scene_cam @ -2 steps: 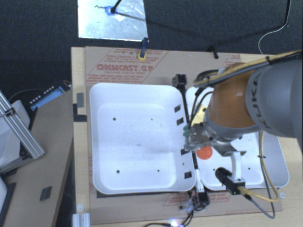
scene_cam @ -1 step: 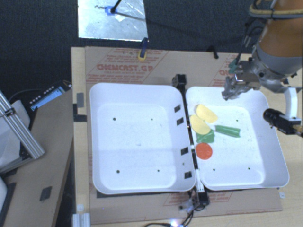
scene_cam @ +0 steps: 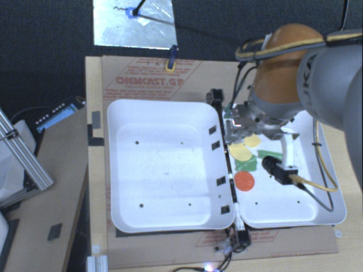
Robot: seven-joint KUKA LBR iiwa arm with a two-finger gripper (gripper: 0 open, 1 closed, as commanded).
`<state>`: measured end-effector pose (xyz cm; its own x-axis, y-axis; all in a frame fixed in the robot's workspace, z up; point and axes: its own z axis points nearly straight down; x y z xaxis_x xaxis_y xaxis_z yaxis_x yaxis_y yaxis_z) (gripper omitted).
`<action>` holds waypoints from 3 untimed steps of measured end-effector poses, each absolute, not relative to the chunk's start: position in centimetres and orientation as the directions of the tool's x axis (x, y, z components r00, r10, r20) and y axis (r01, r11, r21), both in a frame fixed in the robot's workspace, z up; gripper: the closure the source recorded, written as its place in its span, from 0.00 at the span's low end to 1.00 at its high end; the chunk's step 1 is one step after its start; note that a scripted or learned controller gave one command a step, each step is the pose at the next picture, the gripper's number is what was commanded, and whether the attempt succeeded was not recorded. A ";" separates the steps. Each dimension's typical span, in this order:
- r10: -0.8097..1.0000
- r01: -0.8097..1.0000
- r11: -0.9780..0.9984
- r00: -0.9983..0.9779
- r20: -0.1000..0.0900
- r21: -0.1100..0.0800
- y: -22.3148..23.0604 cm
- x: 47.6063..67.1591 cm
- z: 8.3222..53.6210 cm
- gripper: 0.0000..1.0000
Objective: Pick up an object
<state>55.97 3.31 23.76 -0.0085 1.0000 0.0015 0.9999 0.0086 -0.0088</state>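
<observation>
bars of silver metal (scene_cam: 25, 163) stand at the far left, at the edge of the bench (scene_cam: 62, 169). a blue and black strip (scene_cam: 57, 114) lies a bit up and to the right of them. next comes a brown card sheet (scene_cam: 150, 78) with red letters, and both bins sit on it. a shiny square (scene_cam: 133, 13) lies past the top of the sheet, and a blue and yellow clip (scene_cam: 171, 58) sits on the sheet's top edge. the left bin (scene_cam: 167, 169) is white with a few small dark dots on its floor. black clips (scene_cam: 222, 181) run down the line where the two bins meet. the right bin (scene_cam: 283, 208) is white too, and all the small things lie in its left half, near that line. the gripper (scene_cam: 235, 128) is low over the top left part of this bin, just above the things. i cannot tell if it is wide or narrow, and i cannot see anything held in it. a yellow piece (scene_cam: 239, 152) lies just below the gripper, and a second yellow piece (scene_cam: 252, 141) lies beside it, a bit higher. a green piece (scene_cam: 247, 165) touches the first yellow one from below, and a thin green strip (scene_cam: 271, 154) lies to its right. a red disc (scene_cam: 244, 181) lies just below the green piece. the grey arm (scene_cam: 334, 89) with its orange band (scene_cam: 286, 55) comes in from the right.
</observation>
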 end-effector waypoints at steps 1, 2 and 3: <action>1.000 1.000 0.004 -0.004 0.002 0.005 2.0 48.5 33.6 1.00; 1.000 1.000 0.010 -0.010 0.001 0.003 8.7 55.7 27.4 1.00; 1.000 1.000 0.020 -0.020 0.006 -0.001 24.5 54.5 24.3 1.00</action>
<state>54.45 24.54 24.29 -0.0198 0.9998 0.0060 0.9998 0.0198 -0.0007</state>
